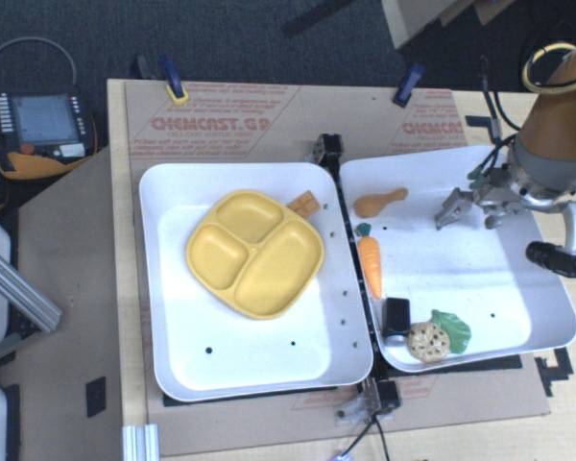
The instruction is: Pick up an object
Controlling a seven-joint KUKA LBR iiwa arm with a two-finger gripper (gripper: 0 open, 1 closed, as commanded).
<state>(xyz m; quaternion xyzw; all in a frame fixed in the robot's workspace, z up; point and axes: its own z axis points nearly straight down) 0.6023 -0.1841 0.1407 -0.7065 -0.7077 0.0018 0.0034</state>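
The right bin (518,296) holds a tan drumstick-shaped piece (378,202) at its far left and an orange carrot (370,265) lying along its left wall. At its near edge sit a black block (396,315), a round cookie (426,341) and a green leafy piece (453,328). My gripper (468,215) hangs over the far right part of this bin, open, with nothing between its fingers. It is well to the right of the drumstick and touches none of the objects.
The left bin (182,344) carries a yellow divided plate (255,253), with a small brown block (303,203) at the plate's far right edge. A black divider runs between the bins. Bare white floor lies in the middle of the right bin.
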